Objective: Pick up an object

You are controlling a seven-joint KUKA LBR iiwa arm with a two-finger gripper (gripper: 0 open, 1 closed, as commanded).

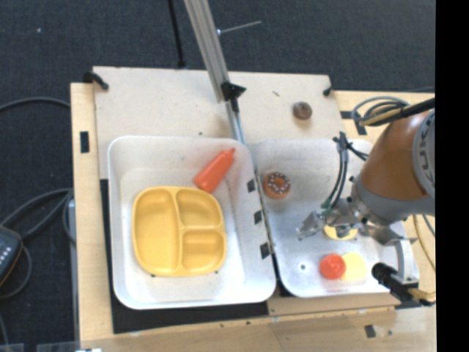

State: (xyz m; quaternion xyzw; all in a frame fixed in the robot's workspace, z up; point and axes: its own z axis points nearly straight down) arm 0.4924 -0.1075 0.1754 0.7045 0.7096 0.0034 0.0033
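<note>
A pale wooden counter (168,101) stands on dark carpet (44,35). The jaws (322,224) hang low inside the right white bin (308,160), over a yellow object partly hidden beneath them; whether they are spread, I cannot tell. Just below them lie a small red ball (333,267) and a pale yellow block (355,268); up-left, a brown ring-shaped doughnut (276,185). Far left, the left bin (121,160) holds a yellow divided plastic plate (178,231) and an orange carrot-shaped toy (215,170).

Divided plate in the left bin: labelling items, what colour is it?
Yellow divided plate, seen in the camera view.
</note>
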